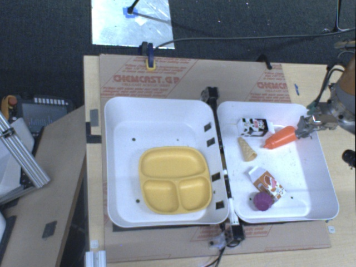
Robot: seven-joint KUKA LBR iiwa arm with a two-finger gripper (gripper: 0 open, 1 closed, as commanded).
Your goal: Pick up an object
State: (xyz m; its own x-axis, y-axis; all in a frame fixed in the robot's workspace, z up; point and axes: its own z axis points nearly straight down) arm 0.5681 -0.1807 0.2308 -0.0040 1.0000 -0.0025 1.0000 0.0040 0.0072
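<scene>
I see an orange carrot (280, 137) in the right bin (320, 171), up near the far right side. It lies long and slanted. Its fat end points left and down toward me, and its thin end points right and up, toward the gripper (305, 125). The thin end looks tucked between the fingers, so I think the gripper is closed on the carrot. The arm (340, 102) comes in from the right edge and leans over the bin's rim, with its wrist low.

Near the carrot are a black and white carton (253, 127), a small cone (248, 148), a little snack box (268, 184) and a purple ball (263, 201). The left bin (119, 143) holds a yellow tray (174, 179).
</scene>
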